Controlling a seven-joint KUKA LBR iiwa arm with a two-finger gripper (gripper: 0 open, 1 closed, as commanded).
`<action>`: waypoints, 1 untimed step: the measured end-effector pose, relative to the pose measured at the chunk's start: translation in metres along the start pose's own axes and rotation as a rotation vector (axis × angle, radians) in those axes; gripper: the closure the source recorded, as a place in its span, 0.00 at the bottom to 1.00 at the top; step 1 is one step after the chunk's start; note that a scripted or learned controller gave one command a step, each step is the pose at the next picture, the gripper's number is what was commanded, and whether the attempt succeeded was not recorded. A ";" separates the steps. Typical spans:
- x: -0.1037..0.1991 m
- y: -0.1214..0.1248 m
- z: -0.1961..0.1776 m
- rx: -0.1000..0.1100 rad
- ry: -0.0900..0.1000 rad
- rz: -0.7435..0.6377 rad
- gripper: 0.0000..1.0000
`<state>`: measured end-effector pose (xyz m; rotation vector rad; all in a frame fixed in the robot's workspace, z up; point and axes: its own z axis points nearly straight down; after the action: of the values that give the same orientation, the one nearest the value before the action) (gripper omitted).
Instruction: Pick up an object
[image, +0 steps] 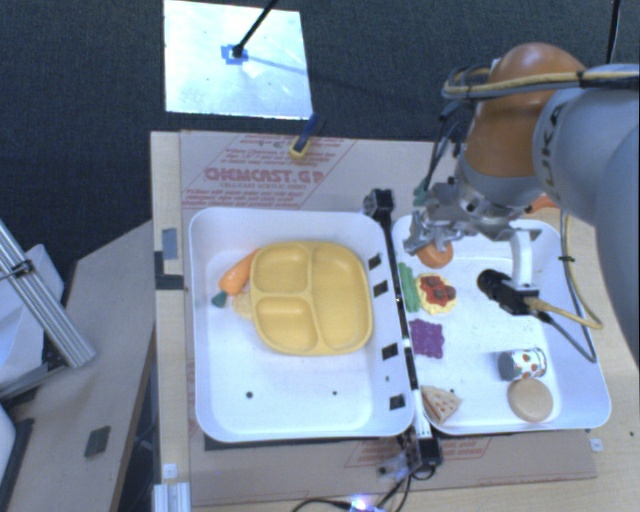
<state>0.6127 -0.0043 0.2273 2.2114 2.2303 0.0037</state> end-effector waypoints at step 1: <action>0.063 0.002 -0.001 0.000 0.001 -0.002 1.00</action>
<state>0.6145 0.0589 0.2285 2.2101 2.2328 0.0055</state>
